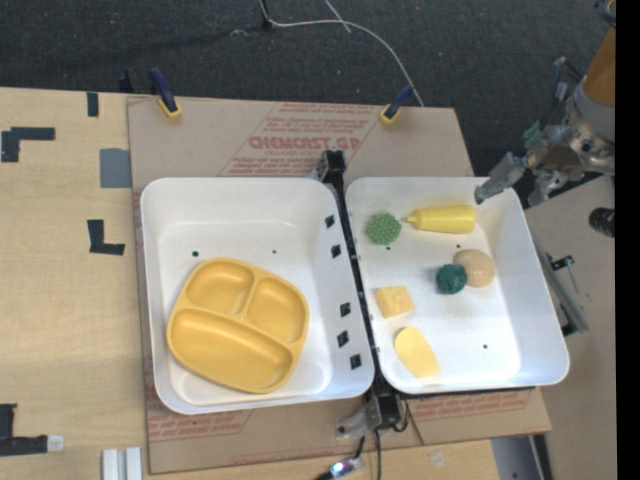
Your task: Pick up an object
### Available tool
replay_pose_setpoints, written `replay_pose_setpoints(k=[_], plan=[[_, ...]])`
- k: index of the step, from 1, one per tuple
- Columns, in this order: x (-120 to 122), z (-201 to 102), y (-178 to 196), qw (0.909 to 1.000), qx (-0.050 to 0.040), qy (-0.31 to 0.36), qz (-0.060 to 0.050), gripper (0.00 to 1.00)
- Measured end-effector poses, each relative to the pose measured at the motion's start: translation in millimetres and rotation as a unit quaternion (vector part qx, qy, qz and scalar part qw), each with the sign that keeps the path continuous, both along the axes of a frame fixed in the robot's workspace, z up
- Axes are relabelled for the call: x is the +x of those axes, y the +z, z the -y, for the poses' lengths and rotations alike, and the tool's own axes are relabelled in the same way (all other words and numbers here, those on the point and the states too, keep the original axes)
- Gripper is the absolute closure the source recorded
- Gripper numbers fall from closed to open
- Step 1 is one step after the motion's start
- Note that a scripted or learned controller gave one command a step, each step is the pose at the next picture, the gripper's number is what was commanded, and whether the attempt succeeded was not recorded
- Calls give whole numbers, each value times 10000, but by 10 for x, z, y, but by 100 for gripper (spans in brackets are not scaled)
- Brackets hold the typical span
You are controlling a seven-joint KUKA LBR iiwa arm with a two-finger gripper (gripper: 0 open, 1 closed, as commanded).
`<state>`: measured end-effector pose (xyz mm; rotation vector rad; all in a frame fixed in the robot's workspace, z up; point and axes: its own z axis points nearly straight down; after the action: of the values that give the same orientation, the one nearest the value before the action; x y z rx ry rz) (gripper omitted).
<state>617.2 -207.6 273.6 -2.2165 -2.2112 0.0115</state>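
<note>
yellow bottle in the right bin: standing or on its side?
On its side. The yellow bottle lies flat along the right bin's far wall, nozzle pointing toward the green ball.

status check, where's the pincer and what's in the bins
Pincer at right bin's far right rim, holding nothing. Yellow bottle nearest, untouched. Yellow tray alone in left bin. Nothing blocking.

Grey metal arm (570, 148) with an orange band (603, 68) above
</note>
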Motion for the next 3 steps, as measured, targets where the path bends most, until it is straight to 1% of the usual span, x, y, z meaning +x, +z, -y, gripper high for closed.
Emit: replay_pose_setpoints(k=[1,2,3], plan=[[22,-7,73,10000,-14,18,58,0],[76,49,-414,10000,-13,15,37,0],[64,-37,-1032,10000,-8,22,31,0]])
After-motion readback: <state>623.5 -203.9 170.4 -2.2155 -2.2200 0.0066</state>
